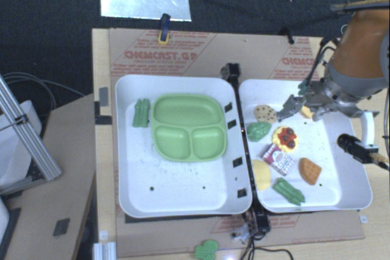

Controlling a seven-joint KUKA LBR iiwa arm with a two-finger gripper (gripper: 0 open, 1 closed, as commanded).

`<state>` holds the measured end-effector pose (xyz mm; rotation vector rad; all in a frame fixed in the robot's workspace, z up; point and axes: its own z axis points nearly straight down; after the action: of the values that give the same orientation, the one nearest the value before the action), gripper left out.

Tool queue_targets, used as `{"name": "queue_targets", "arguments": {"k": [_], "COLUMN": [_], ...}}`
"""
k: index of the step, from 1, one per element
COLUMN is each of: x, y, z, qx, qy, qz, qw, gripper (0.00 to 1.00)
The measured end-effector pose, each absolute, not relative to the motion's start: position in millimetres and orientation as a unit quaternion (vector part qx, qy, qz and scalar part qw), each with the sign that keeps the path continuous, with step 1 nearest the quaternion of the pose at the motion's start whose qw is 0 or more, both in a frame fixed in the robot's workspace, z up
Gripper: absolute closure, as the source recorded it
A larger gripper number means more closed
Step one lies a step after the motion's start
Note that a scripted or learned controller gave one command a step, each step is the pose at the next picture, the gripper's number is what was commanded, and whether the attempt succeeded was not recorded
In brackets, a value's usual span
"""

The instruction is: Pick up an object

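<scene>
Here, two shallow white plastic bins sit side by side on a cardboard sheet, and I take the divider between them as my landmark. Left of the divider, the left bin carries a pale green tray, smooth, rounded at the corners and split into three compartments. Just left of the tray lies a ribbed green pod.

Right of the divider, the right bin holds small toy foods. Nearest the divider are a leafy green lump and a smooth yellow piece. A round speckled cookie lies just above the lump. Further right sit a yellow and red round piece, a printed pink packet, an orange waffle wedge and a knobbly green pod.

My arm, orange above and grey below, leans in from the right over the right bin's far side. My gripper points toward the divider, low over the bin, just right of the cookie. My fingers stand slightly apart with nothing between them.
</scene>
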<state>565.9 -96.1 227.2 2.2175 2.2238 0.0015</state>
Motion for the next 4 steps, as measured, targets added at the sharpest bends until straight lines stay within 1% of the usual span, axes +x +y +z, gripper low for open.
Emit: {"name": "queue_targets", "arguments": {"k": [1, 2, 3, 4], "x": [627.9, 578.5, 617.7, 641.9], "y": [-174.1, -156.5, -209.4, -206.1], "z": [78.3, 84.3, 85.9, 85.9], "qx": [0.708, 0.707, 0.707, 0.705], "qy": [0.706, 0.707, 0.707, 0.709], "qz": [-0.0003, -0.0005, 0.0011, 0.0017], "qw": [0.002, -0.001, 0.004, 0.003], "gripper": [0.0, 0.0, 0.0, 0.0]}}
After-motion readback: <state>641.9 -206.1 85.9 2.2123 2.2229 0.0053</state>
